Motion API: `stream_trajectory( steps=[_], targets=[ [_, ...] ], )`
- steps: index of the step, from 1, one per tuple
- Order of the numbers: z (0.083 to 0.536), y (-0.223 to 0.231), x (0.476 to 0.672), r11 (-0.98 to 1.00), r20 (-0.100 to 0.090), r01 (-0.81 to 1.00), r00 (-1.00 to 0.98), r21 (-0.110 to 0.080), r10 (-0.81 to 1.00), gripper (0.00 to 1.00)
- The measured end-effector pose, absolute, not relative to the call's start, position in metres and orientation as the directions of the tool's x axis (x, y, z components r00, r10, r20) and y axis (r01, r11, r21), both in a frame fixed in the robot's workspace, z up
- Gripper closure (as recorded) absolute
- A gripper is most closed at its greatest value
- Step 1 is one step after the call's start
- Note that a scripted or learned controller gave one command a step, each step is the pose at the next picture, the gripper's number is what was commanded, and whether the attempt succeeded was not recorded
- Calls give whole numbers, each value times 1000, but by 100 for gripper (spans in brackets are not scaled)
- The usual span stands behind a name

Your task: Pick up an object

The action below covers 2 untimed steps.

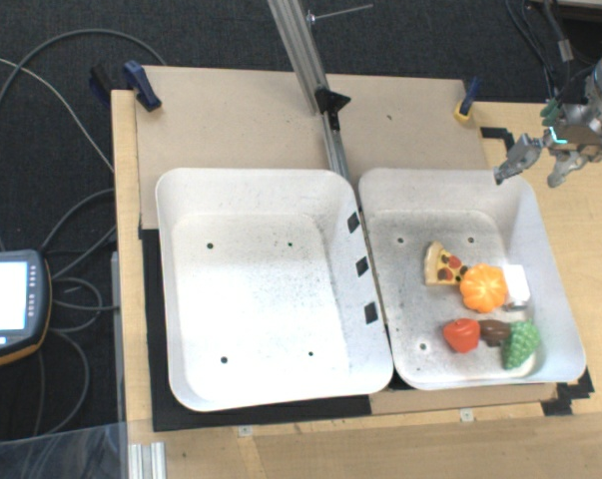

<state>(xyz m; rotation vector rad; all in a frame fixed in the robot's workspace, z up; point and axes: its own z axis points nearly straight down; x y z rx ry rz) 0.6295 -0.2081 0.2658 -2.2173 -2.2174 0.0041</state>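
**Claw waits at the far right corner, objects lie nearer and to its left**

We see the gripper (535, 165) at the far right of the bench, just outside the far right corner of the right bin (420, 193). Its two fingers are spread apart with nothing between them, so we read it as open and carrying nothing.

The things we could pick all sit in the near right part of that bin, clustered together. An orange pumpkin (483, 287) lies in the middle of the group, touching a pizza slice (442, 265) on its far left side and a white block (516, 284) on its right. Nearer to us are a red tomato (461, 334), a small brown piece (495, 330) beside it, and a green bunch of grapes (521, 344) against the near right wall. The left bin (181, 193) holds no objects.

The relation that matters for us: the cluster lies nearer than the claw and slightly left of it, well apart from it. We judge that the arm must travel inward over the bin rim and toward the near side before descending. The pumpkin looks like the roundest, most exposed target, though its neighbours crowd it closely and could be nudged.
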Motion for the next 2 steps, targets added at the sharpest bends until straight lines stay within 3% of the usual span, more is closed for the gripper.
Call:
stream_trajectory(
  steps=[1, 2],
  targets=[
    [269, -208, 630, 2, 1, 1000, -2, -3, 1000, 0],
    [222, -208, 638, 2, 2, 1000, -2, -5, 1000, 0]
  ],
)
